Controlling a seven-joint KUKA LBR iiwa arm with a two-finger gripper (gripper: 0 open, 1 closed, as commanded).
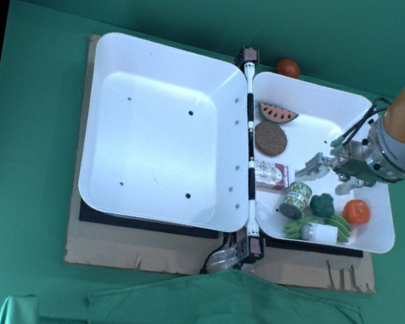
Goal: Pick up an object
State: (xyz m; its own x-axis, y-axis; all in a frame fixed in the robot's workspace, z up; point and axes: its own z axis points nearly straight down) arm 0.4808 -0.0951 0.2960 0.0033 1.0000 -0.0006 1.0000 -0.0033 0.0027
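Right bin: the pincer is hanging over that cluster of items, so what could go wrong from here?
1. The can, broccoli, white cylinder and orange ball crowd together; the pincer may nudge neighbours or grab two.
2. They sit near the right bin's rim, so a push could tip one out.

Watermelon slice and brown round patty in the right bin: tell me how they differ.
The watermelon slice is a wedge, red with a green rind; the patty is a full disc, plain dark brown. The slice lies nearer the bin's far edge; the patty lies just nearer the camera, beside it. The patty looks a bit larger. Both lie flat in the right bin, close to the divider, away from the gripper.
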